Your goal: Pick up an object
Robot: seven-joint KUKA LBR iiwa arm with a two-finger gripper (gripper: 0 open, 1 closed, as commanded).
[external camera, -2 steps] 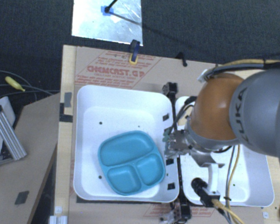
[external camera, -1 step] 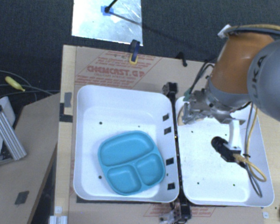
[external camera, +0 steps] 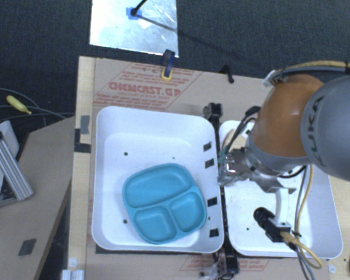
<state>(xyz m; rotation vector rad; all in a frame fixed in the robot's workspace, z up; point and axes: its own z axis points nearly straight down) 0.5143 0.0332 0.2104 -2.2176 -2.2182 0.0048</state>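
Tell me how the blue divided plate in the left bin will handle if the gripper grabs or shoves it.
The blue plate looks like moulded plastic, so probably stiff and light. Lying flat in the left bin, it should slide, not roll. Its low rim likely offers little grip.

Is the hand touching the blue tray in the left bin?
Apart. In the camera view the blue tray lies in the left bin, while the hand is beyond the dividing rims, white floor between.

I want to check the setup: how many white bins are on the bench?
2. The left bin holds a blue divided plate. The right bin lies beside it, partly covered by the arm, so things there may be hidden.
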